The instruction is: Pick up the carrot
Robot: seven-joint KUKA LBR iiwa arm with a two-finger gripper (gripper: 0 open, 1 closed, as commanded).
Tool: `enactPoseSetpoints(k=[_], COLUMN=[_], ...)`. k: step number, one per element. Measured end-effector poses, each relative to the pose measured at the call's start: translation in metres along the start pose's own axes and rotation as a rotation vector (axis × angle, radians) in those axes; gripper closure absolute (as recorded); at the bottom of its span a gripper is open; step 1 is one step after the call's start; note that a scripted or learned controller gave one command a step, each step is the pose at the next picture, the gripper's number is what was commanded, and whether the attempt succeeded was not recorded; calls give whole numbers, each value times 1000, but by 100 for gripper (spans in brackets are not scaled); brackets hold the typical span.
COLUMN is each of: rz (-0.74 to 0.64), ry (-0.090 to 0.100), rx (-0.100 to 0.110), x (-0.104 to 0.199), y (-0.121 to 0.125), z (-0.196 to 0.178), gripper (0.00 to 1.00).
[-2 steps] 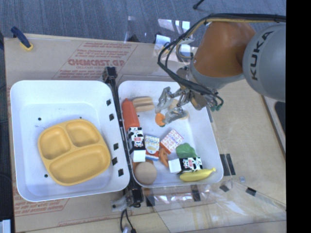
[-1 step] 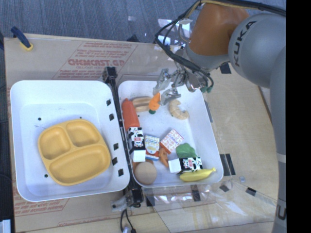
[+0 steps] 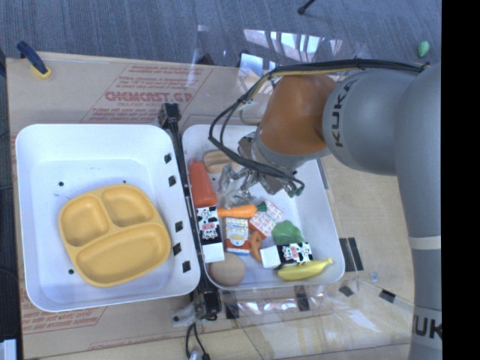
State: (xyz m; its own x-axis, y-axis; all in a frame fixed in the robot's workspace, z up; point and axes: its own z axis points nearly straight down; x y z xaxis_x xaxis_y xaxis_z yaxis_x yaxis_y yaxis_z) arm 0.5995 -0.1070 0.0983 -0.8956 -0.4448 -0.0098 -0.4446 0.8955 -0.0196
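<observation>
Claw: metal fingers pointed down into the right bin, just above the clutter; whether they were spread or pressed together could not be told, and nothing was seen pinched between them.

Carrot: small, orange, lying crosswise just below the fingertips, touching or nearly touching them. It sat among a red block, a milk carton, a juice pouch and a patterned packet.

Outlying items: green leafy piece, banana, brown egg-shaped item at the near wall. Left bin held a yellow divided tray.

Risk, as judged: the crowding meant a finger could land on the pouch or packet, pushing the carrot aside or nipping a neighbour instead; the round carrot could also roll out of a shallow grip.

Arm: reached in from the right, wrist bent steeply down, orange band directly over the claw.
</observation>
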Motion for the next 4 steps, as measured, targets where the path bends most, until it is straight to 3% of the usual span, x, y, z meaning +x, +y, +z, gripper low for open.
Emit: enactPoseSetpoints(k=[1,2,3,4], rz=[6,-162,-362,-372], ry=[8,2,5,1], rx=[6,-12,-21,-19], x=[5,57,120,116], y=[-5,11,11,12], z=[0,3,5,-5], gripper=[0,0,0,100])
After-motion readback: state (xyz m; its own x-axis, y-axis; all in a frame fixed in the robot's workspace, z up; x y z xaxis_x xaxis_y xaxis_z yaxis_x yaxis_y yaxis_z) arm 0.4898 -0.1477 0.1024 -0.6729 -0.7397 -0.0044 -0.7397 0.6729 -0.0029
